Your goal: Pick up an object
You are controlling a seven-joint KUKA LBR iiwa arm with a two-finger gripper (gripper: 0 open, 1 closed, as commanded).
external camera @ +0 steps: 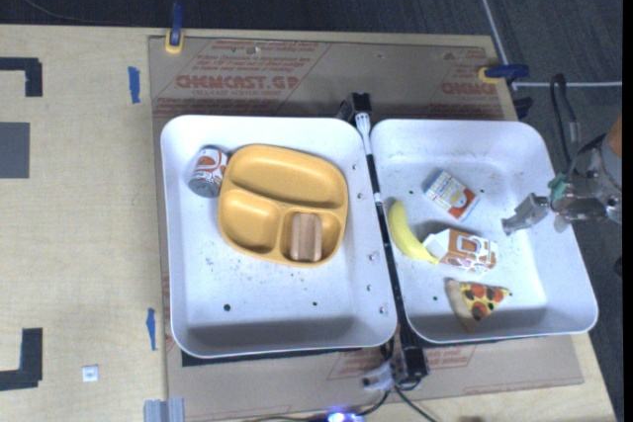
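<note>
Nearest the viewer, at the lower right of the frame, a pizza slice toy point(476, 299) lies flat in the right bin point(569, 306), close to its front wall. Just above it sits a small white-and-orange carton point(463, 250), touching the yellow banana point(406, 232) that curves up along the bin's left side. Higher still, a second little carton point(450, 194) lies tilted, apart from the rest. At the right edge of the frame the gripper point(522, 215) hangs over the bin's right wall, near no object; whether its jaws are spread or pressed together I cannot tell. Any of these would do as the object. The banana looks light and smooth, likely slippery, and is best pinched across its middle; the cartons seem light, with flat faces giving better purchase. Across in the left bin point(188, 311), a yellow divided tray point(282, 203) holds a brownish block point(305, 236), with a crumpled can point(207, 171) touching its upper-left rim. Both bins rest on a counter point(79, 262).
</note>
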